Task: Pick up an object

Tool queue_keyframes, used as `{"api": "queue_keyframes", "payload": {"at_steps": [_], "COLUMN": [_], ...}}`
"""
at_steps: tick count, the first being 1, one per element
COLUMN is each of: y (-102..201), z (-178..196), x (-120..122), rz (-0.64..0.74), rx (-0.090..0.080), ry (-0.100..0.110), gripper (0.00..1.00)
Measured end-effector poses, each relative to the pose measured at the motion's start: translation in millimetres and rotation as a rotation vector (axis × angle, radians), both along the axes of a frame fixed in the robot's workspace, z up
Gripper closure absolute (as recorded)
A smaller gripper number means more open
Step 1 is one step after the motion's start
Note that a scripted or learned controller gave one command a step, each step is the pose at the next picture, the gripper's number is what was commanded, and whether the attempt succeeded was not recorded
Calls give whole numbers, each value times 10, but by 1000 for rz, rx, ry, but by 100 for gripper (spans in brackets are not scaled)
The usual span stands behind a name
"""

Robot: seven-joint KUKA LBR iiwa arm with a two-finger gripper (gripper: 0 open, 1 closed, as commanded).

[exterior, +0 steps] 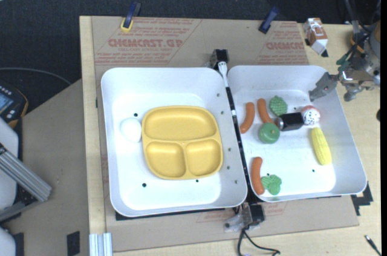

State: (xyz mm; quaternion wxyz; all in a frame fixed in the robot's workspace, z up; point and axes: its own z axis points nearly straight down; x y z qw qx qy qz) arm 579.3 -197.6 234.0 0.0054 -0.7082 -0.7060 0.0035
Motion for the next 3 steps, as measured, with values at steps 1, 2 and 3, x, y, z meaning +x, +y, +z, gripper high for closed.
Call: {"api": "queue_keyframes", "payload": {"at_steps": [1,2,3], "y": [6,26,33], "z": [74,-553,-979], "x": [28,-30,-17], "rz": [3,3,3], "rx": [-3,0,-1], "ry": [-13,-5,-7], "gripper": [0,0,0]}}
